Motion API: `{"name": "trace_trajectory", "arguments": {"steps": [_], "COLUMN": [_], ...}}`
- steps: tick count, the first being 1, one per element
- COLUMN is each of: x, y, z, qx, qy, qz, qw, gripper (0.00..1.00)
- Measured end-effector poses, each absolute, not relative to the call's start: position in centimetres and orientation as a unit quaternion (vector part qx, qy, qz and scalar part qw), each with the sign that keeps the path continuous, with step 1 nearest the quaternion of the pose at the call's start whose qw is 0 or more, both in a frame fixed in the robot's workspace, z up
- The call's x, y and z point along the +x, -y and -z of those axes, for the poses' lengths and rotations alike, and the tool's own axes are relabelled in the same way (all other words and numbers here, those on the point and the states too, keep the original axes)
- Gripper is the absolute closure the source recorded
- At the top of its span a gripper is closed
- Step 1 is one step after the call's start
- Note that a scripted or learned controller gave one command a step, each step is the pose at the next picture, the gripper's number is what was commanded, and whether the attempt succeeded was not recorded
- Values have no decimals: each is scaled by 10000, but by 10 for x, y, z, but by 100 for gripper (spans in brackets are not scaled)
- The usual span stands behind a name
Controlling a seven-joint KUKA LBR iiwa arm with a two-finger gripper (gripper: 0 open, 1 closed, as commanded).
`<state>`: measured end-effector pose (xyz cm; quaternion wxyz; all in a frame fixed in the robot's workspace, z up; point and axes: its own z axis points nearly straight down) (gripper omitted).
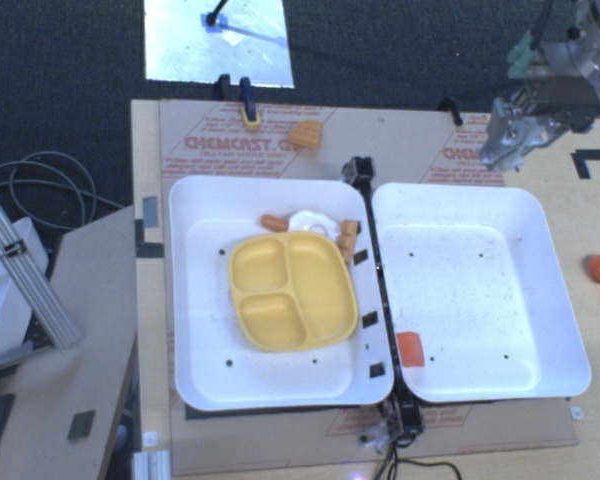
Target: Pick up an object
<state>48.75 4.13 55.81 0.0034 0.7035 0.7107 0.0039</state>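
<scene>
Orange block [410, 348] in right bin [555, 268]; claw [502, 150] above its far rim

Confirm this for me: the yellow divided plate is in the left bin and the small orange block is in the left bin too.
Not quite. The camera view shows the orange block in the right bin, at its near left corner. The yellow divided plate is indeed in the left bin.

Yellow tray [292, 293], white bins [195, 268]
</scene>
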Motion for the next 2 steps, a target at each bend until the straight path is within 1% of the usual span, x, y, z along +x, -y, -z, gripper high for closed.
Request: {"name": "trace_trajectory", "arguments": {"steps": [1,2], "x": [487,488], "y": [-41,-41], "z": [-558,-569], "qx": [7030,7024], "qy": [-7111,-7118], "qz": [-36,-51], "qw": [32,45], "gripper": [0,100]}}
